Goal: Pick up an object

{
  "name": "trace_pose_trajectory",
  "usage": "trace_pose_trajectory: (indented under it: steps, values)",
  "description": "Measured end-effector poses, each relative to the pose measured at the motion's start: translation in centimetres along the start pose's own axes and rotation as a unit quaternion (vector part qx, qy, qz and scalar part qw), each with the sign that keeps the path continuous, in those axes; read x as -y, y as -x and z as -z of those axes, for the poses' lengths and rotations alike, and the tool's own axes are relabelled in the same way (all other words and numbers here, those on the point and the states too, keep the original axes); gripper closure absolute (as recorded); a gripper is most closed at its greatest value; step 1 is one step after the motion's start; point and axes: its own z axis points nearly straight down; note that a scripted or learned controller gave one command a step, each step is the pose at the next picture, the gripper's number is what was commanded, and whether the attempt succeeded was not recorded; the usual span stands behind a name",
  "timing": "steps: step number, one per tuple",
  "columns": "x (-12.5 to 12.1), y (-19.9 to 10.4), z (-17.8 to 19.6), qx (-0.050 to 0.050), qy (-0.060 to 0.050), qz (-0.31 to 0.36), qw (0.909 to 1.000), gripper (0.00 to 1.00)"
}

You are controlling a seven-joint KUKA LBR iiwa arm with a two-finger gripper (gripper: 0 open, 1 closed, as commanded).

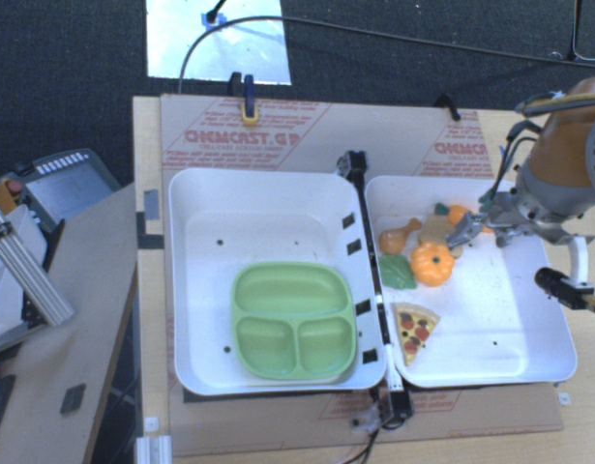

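pumpkin (433,264) sits in the right bin (529,351), near its left wall, touching a green leaf (398,273) and just beside a drumstick (400,236). it looks like a light, hard plastic toy, round and smooth, so likely to slip; best pinched across its middle. pizza slice (414,329) lies flat, harder to grab. tool (471,228) is just right of the pumpkin, above a tan piece and a small orange item; can't tell if it's apart or together, the tips blur into the clutter. arm cut off at the frame edge
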Motion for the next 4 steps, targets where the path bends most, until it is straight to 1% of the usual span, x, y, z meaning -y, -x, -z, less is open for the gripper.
trace_pose_trajectory:
  steps: [1,2,4]
  values:
    - [-0.4,0.2,-4.6,0.003,0.006,-0.002,1.0,0.0]
    - [-0.2,0.0,-3.7,0.001,0.003,-0.001,1.0,1.0]
    - [-0.2,0.4,9.2,0.001,0.004,0.0,1.0,1.0]
